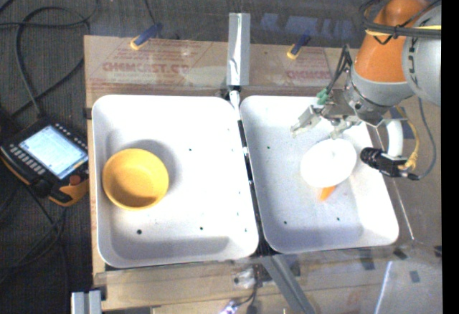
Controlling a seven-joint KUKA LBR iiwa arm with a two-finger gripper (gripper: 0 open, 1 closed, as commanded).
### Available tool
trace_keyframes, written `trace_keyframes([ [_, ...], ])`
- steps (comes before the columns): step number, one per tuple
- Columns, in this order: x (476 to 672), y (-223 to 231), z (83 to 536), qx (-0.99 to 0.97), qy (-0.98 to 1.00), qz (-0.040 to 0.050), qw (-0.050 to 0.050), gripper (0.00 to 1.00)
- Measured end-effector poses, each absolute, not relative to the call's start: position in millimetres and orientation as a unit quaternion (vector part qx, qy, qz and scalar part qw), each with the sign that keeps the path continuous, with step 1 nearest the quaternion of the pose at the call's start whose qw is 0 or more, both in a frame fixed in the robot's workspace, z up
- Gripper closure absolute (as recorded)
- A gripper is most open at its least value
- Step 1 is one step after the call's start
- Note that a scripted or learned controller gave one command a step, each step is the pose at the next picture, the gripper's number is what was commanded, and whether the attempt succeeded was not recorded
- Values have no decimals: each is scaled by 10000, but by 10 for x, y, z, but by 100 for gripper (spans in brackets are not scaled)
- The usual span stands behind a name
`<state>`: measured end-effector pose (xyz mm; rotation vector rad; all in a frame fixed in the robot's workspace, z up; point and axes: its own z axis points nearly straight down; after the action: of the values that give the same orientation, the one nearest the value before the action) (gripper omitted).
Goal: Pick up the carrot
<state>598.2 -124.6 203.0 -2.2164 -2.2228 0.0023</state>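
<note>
Carrot [327,193] in the right bin [287,230], right of the bin's middle and toward its near edge; just a small orange tip visible, poking out from under the near rim of a white overturned bowl-like object [328,163]. Rest of carrot hidden beneath it.

Gripper [320,121] above the far-right part of the same bin, close to the far edge, hanging over the floor of the bin. Fingers spread apart, nothing between them. One finger [304,121] reaching toward the bin's middle, the other [339,127] just at the far rim of the white object. Carrot tip on the opposite, near side of that white object from the gripper; apart, not touching.

Arm's orange band [387,36] beyond the far-right corner of the bin.

Left bin [208,226]: yellow bowl [135,177] upright near its left edge.

Handheld controller with lit screen [47,159] on the floor left of the bench.
</note>
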Motion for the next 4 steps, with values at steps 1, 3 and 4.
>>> trace_keyframes([
  [1,5491,-1585,1643,-7339,-6793,-6,-15,0],
  [3,5458,-1788,1469,-7375,-6750,-111,-185,0],
  [4,5460,-1801,1464,-7355,-6771,-125,-210,0],
])
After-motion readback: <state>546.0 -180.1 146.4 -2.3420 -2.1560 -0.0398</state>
